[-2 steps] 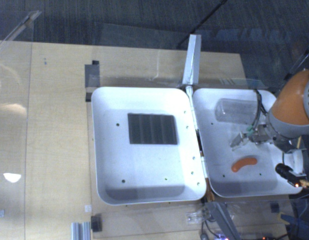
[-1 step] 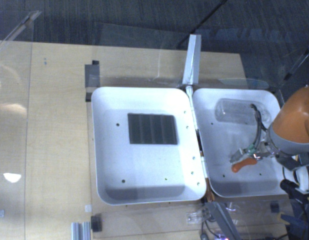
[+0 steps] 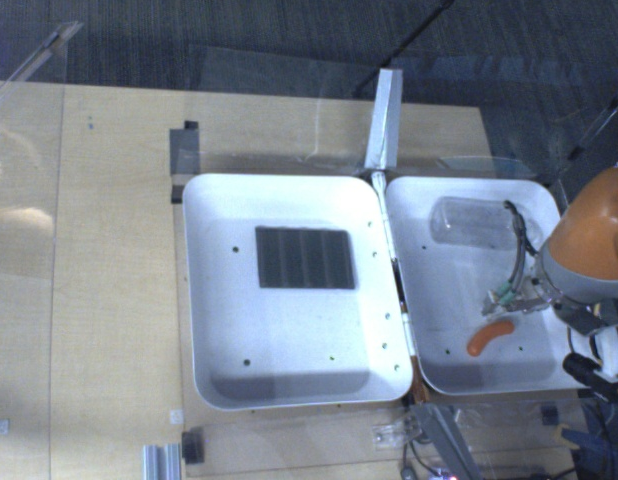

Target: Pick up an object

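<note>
An orange sausage-shaped object (image 3: 489,337) lies near the front of the right bin (image 3: 439,368). My gripper (image 3: 509,303) hangs just above and behind it, reaching in from the right under the orange-banded wrist (image 3: 594,233). A clear plastic cup (image 3: 472,221) lies on its side at the back of the same bin. In the left bin (image 3: 219,368) a dark grey ribbed rectangular block (image 3: 304,258) lies flat near the middle.
A divider rim (image 3: 394,278) separates the two bins. A metal bar (image 3: 385,128) rises behind their junction. Cables and brackets (image 3: 429,438) crowd the bench's front right edge. Bare wooden bench (image 3: 89,268) spreads to the left.
</note>
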Motion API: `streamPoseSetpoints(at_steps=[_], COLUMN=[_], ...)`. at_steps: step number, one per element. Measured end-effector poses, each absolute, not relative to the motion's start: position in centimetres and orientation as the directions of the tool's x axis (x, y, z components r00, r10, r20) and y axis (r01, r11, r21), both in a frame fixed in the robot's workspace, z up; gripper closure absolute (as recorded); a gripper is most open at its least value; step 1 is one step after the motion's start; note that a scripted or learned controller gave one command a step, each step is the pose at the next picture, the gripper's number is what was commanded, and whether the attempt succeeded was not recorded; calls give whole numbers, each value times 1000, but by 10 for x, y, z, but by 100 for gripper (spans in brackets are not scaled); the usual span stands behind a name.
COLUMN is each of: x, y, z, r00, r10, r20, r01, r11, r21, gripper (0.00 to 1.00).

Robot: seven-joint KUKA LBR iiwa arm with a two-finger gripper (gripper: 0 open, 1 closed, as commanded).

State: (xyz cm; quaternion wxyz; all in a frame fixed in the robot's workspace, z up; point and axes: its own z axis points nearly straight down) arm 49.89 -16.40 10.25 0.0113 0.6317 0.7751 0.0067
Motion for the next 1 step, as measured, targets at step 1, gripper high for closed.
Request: streamPoseSetpoints(at_steps=[1], x=[499], y=[-164], z=[102], r00=[-202], r10=[979], r20=[-9], r01=[979], r11=[202], r21=[25], gripper=[0])
